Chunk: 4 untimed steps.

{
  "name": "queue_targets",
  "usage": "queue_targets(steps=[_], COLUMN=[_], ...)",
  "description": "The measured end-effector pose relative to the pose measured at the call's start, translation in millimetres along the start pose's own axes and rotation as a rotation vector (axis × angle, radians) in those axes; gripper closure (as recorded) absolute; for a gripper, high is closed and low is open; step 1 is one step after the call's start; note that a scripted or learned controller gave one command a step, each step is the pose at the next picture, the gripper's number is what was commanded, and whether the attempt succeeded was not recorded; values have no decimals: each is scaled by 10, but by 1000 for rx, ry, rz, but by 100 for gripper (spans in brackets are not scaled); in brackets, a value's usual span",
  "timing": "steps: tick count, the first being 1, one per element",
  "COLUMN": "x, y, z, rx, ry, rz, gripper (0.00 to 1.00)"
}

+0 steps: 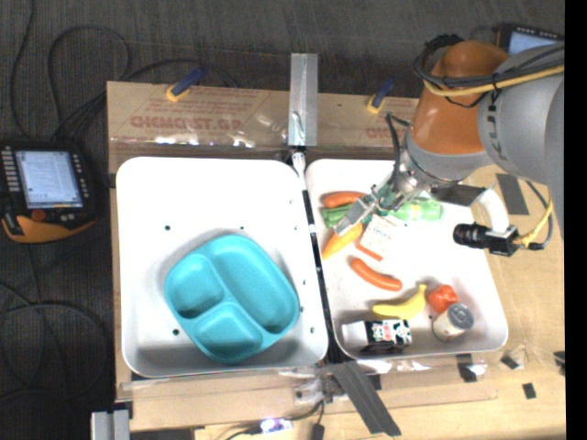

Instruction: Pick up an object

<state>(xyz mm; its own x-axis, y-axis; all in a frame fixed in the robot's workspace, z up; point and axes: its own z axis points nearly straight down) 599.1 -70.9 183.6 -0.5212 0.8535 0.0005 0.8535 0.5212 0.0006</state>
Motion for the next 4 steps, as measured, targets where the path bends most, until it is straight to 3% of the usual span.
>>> queue_targets(steps=[1, 2, 3, 4], x=[144, 283, 232, 285], y=[134, 21, 174, -570], z=[-592, 3, 0, 5], rx=[1, 2, -2, 1], ry=[-3, -1, 1, 2], rz=[-199, -322, -300, -204], gripper=[0, 0, 0, 0])
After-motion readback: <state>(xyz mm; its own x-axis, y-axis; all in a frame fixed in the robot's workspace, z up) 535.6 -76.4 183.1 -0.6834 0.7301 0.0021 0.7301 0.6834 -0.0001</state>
